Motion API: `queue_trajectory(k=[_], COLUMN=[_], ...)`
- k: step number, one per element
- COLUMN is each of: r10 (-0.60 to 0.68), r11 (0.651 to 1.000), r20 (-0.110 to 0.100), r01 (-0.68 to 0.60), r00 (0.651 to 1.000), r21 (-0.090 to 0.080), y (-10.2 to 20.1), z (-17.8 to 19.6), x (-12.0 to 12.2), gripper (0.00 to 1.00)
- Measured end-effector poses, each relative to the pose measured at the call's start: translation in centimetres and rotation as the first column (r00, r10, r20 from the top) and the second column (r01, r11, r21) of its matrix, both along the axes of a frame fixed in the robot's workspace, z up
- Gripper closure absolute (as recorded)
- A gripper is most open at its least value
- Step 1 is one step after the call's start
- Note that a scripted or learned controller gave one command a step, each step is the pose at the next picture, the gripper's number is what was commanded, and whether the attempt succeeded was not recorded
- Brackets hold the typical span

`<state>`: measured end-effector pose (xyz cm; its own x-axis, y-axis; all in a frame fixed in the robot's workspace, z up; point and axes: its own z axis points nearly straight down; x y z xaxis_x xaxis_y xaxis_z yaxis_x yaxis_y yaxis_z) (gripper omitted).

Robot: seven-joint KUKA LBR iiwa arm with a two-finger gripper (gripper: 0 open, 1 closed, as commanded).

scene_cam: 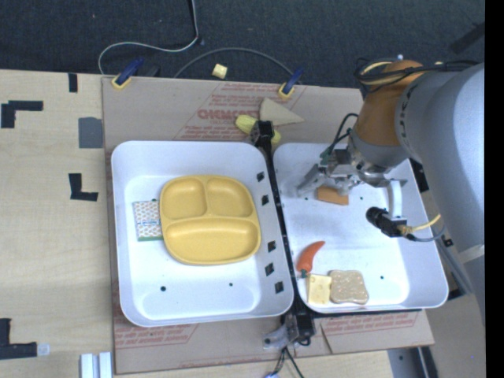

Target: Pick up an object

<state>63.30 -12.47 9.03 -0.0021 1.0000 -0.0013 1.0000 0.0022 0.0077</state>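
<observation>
In the right bin [417, 290], my gripper [331, 183] hangs at the far side, just above a small orange-brown block [333, 198]. Its fingers stand apart, one to each side of the block's far edge, and nothing is held between them. Nearer the front of the same bin lie a red chili pepper [310, 254], a pale yellow cheese slice [319, 290] and a slice of bread [348, 287]. The grey arm with its orange band comes in from the upper right and hides the bin's far right corner.
The left bin [134, 290] holds a yellow divided plate [210, 218] and a small patterned card [146, 219] at the plate's left. A black divider with clips [272, 211] runs between the bins. A black cable plug [384, 220] hangs over the right bin.
</observation>
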Motion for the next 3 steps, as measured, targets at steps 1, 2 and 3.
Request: queue_trajectory(k=[1,2,3], r10=[-0.002,0.0,0.0], r11=[1.0,1.0,1.0], r20=[0.008,0.002,0.002], r01=[0.002,0.0,0.0], r00=[1.0,1.0,1.0], r21=[-0.009,-0.003,0.001], y=[0.9,1.8,0.7], z=[0.1,0.0,0.0], x=[-0.1,3.2,3.7], gripper=[0.0,0.0,0.0])
